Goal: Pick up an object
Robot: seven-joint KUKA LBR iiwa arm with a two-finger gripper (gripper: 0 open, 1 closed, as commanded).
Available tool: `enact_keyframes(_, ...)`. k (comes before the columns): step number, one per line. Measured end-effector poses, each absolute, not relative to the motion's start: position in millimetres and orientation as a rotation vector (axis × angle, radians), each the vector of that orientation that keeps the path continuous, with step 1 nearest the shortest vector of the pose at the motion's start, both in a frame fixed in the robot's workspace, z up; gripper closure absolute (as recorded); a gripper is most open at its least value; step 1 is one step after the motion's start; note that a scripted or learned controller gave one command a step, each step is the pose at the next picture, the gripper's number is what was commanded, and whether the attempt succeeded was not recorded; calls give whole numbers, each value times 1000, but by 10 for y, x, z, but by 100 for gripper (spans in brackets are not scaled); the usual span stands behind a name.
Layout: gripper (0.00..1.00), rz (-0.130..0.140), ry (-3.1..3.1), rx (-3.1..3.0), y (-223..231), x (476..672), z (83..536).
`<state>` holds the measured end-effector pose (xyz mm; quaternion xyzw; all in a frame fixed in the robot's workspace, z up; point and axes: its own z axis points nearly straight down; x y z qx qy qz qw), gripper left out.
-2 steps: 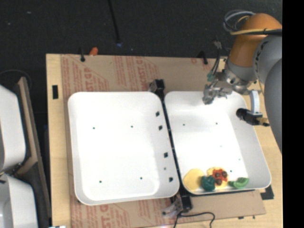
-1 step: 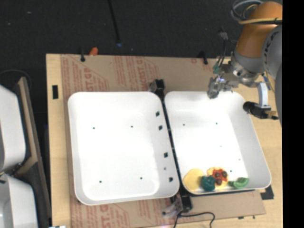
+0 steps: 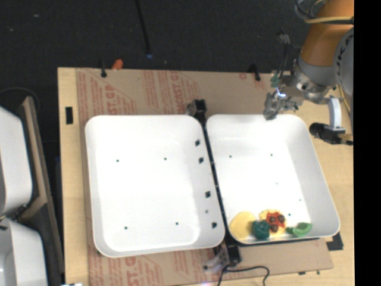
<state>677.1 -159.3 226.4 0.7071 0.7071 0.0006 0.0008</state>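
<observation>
From the overhead camera I see the arm coming in at the upper right, its orange band sitting above the grey wrist. The gripper hangs over the far rim of the right bin, near that bin's back edge. It is small and dark in my feed, and I cannot tell whether it is released or clenched; I see nothing in it.

The things to pick lie well apart from the gripper, bunched along the near edge of the right bin. A pale yellow disc lies furthest left. Just beside it, touching or overlapping it, is a dark teal lump. Behind that is a red and orange toy, too small for me to make out its shape. A green piece lies at the right end of the group, close to the bin's near right corner.

The left bin lies beside the right one, the two meeting along a row of black clips. Both bins rest on a brown cardboard sheet with red printing.
</observation>
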Motion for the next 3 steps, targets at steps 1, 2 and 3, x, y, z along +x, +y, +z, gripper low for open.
enact_keyframes(1, 100, 3, 2223, 2218, -1169, 6484, 2350)
enact_keyframes(2, 100, 2, 2225, 2218, -617, 6335, 2313)
enact_keyframes(3, 100, 2, 2225, 2218, -123, 6169, 2256)
